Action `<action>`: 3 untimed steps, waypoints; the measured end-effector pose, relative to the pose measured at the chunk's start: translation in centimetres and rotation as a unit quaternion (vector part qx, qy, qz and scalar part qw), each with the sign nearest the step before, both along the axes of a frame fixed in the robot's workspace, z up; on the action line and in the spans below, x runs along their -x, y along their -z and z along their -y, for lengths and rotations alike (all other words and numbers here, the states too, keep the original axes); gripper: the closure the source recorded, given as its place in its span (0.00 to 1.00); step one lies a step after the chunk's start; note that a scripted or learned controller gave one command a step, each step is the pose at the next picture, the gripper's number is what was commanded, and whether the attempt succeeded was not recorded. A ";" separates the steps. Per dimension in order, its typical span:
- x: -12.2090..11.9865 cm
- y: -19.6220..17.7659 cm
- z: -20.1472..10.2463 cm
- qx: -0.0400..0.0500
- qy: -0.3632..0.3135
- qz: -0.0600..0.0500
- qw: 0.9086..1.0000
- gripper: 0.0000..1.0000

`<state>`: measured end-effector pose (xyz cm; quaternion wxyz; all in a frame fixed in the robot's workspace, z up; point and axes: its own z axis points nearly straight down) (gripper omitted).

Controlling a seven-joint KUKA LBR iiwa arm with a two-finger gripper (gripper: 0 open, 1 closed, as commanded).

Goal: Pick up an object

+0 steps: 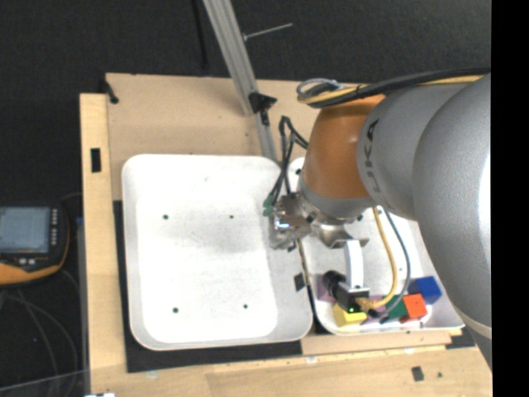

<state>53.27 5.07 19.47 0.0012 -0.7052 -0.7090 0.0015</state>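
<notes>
The grey arm with its orange band [339,155] reaches in from the right and hangs over the right bin [438,327], covering most of it. My gripper [329,240] points down into that bin, below the wrist. Small objects lie along the bin's near edge: a yellow block [348,318], an orange block [414,306], a blue block [426,288], a green piece [395,311] and a purple piece [324,291]. Nothing shows between the gripper and these objects.
The left bin [202,246] lies beside the arm, its right rim close under the wrist. A slanted metal rail [235,52] rises behind the bins. A handheld device [29,234] rests off the bench at the left.
</notes>
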 end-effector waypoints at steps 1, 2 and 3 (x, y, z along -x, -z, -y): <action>-5.4 -0.4 4.9 0.001 0.005 0.004 1.000 1.00; -4.8 -0.2 -0.4 -0.001 -0.001 0.001 1.000 1.00; -4.3 -14.9 -3.9 -0.001 0.000 0.006 1.000 1.00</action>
